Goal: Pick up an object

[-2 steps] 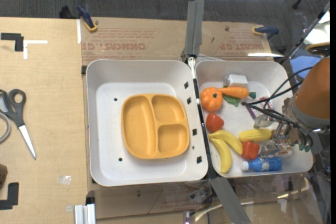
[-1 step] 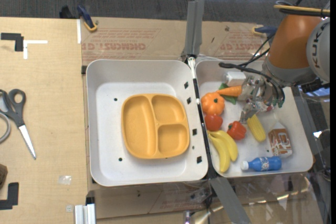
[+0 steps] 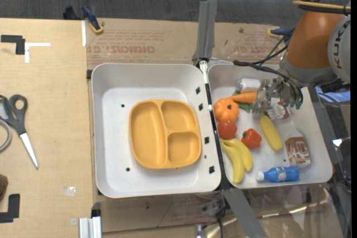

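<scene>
My pincer (image 3: 271, 98) hangs low in the right bin (image 3: 321, 136), whether spread or pressed together I cannot tell. A toy carrot (image 3: 244, 97) lies just left of it, touching the orange pumpkin (image 3: 226, 110); the corn cob (image 3: 270, 132) sits just below, the bananas (image 3: 238, 156) farther down-left. The yellow divided plate (image 3: 165, 134) rests in the left bin (image 3: 106, 131).

Wooden bench (image 3: 44, 136) with two white bins (image 3: 106, 136), scissors (image 3: 21, 125), cardboard sheet (image 3: 145, 47).
</scene>
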